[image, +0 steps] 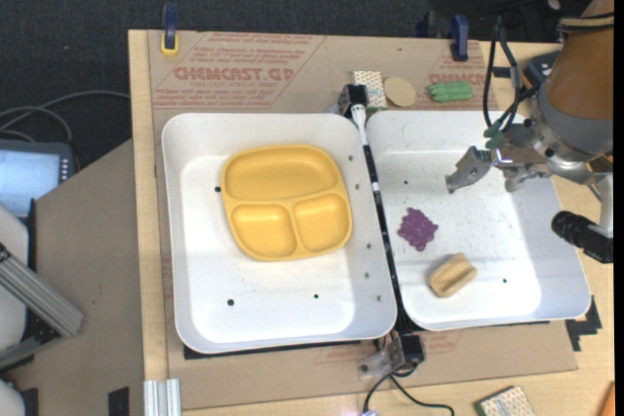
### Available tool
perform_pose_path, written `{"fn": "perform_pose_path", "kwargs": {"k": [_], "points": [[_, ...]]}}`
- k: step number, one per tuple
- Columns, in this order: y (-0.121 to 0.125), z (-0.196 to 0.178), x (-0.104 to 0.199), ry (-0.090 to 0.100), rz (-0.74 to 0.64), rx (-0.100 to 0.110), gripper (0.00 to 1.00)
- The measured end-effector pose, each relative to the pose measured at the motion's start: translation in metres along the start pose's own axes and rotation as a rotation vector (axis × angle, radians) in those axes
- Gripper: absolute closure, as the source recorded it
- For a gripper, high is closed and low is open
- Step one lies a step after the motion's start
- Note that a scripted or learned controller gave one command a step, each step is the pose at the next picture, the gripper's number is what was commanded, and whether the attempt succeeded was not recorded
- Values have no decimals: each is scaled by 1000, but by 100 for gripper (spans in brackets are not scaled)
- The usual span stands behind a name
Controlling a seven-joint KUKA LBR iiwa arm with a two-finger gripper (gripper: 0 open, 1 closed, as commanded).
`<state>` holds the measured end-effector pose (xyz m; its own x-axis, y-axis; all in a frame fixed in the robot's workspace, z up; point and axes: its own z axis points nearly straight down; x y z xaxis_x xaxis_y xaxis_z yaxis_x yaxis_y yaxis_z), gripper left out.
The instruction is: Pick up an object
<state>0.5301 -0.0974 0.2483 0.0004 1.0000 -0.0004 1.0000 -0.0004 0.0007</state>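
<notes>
Bread [451, 275], a small tan roll, lies in the right bin [546, 302] near its front edge, its long axis slanting from lower left to upper right, the upper end pointing toward the bin's right wall. Its surface looks matte and slightly rough, a rounded loaf shape. Just up and left of it sits a purple grape bunch [417, 228], bumpy and roughly triangular, apart from the bread.

In the left bin [185, 209] rests a yellow tray [287, 201], smooth plastic with rounded corners, one wide compartment at the back and two smaller ones in front. Both bins are shallow, white, and glossy, touching along the middle seam. Behind them, on the brown board [244, 63], lie a tan disc [400, 92] and a green block [449, 92].

My arm [585, 83] comes in from the right, over the back half of the right bin, wrist angled down and left. My pincer [466, 172] hangs over the bin's bare floor, well apart from bread and grapes. Its dark tip is one blurred shape, so I cannot tell how wide it stands, and I see nothing in it.
</notes>
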Motion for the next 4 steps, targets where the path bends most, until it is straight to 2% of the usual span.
{"fn": "perform_pose_path", "kwargs": {"k": [1, 2, 3, 4], "points": [[6, 140, 6, 3, 0, 15, 0], [-4, 163, -2, 4, 2, 0, 0], [-2, 150, -2, 0, 2, -9, 100], [-2, 151, -2, 0, 1, -8, 0]]}}
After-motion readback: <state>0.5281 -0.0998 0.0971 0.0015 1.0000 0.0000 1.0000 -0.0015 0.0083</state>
